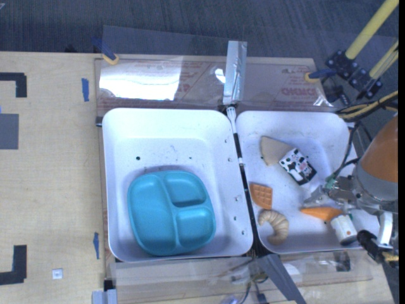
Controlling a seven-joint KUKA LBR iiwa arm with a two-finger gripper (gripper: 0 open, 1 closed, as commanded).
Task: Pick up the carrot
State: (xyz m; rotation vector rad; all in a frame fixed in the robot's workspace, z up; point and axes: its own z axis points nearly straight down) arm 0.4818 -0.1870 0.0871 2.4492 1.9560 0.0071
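**Carrot low in the right bin, gripper on top of it**

Closest to me is a croissant (273, 223), curled against the near wall of the right bin (288, 118). The bins sit on a pale wooden tabletop (50, 170) marked with black and blue tape, and dark grey carpet (158, 5) runs beyond its far edge. A clear sheet behind the bins throws glare.

The carrot (321, 213) lies to the right of the croissant, near the bin's right wall. The gripper (324, 199) is directly over it and hides its far side. I cannot tell whether the jaws are released or clenched. The arm (383, 160) is cut off at the right.

My count: two bins, one carrot, one croissant, one waffle piece (261, 195), one pale wedge (273, 149), and one cow-patterned block (297, 165) that I cannot identify. The left bin (164, 128) holds one teal divided plate (171, 213).
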